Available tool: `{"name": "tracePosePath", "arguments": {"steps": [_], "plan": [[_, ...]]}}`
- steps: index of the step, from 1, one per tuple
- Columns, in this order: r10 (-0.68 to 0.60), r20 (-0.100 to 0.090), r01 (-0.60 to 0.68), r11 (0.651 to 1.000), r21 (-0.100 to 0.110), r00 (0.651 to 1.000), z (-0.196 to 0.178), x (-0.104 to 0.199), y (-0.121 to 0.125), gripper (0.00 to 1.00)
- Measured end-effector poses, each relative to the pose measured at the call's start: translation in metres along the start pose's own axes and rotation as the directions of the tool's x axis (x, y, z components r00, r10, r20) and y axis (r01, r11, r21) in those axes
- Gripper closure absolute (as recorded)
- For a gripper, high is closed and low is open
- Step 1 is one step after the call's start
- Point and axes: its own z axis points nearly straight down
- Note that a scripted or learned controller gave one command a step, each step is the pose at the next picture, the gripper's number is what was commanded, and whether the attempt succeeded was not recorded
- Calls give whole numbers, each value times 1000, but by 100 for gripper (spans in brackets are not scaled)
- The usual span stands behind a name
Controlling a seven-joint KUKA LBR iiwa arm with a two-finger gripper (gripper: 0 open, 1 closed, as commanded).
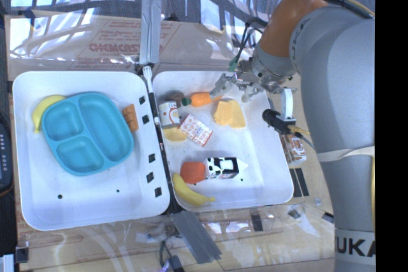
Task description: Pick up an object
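My gripper (pixel 234 88) hangs over the far part of the right bin (pixel 268 156), open, with nothing between its fingers. A yellow cheese wedge (pixel 230 114) lies just below it, and an orange carrot (pixel 201 99) lies to its left. Further left stands a small can (pixel 169 114). A red-and-white snack packet (pixel 196 130) and a yellow slice (pixel 173 134) sit mid-bin. Near the front lie a black-and-white milk carton (pixel 222 167), a red-orange piece (pixel 192 171) and a banana (pixel 191 192).
The left bin (pixel 38 200) holds a blue divided plate (pixel 86 132), a second banana (pixel 43 109) at its far left and an orange block (pixel 131 118) by the divider. The grey arm (pixel 331 73) covers the bench right of the right bin.
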Motion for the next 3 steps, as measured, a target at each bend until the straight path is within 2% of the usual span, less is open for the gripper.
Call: {"name": "tracePosePath", "arguments": {"steps": [1, 2, 3], "plan": [[-6, 0, 6, 1000, 0, 1000, 40, -7, -30, 0], [245, 0, -245, 969, 12, 970, 42, -10, -7, 0], [242, 6, -242, 970, 19, 970, 44, 41, -9, 0]]}}
